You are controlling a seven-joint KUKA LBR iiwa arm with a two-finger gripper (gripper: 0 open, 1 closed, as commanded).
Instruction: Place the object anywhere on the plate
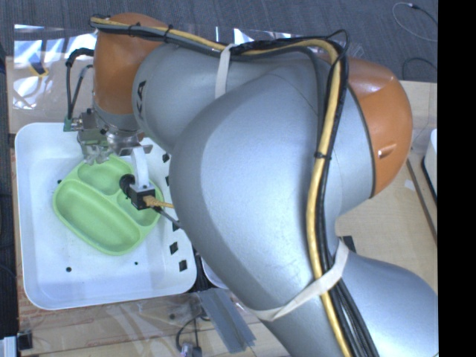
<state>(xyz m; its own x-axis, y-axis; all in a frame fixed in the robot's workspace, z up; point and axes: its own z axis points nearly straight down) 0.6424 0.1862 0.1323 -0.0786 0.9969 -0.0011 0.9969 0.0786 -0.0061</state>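
The plate [95,216] is pale green glossy plastic with rounded corners, and raised ridges split it into 1 long compartment and smaller ones. It lies tilted in the left bin [44,274], a shallow white tray with rounded corners, a smooth floor with a few dark specks and small black squares along its right side. The gripper [99,153], bare metal, hangs over the plate's upper small compartment at its far rim; I cannot tell whether it is spread or closed, or whether it holds anything. The arm [268,199] is smooth grey casing with orange bands, black and yellow cables strapped along it, and dark lettering only partly readable. The table [375,222] is pale wood.
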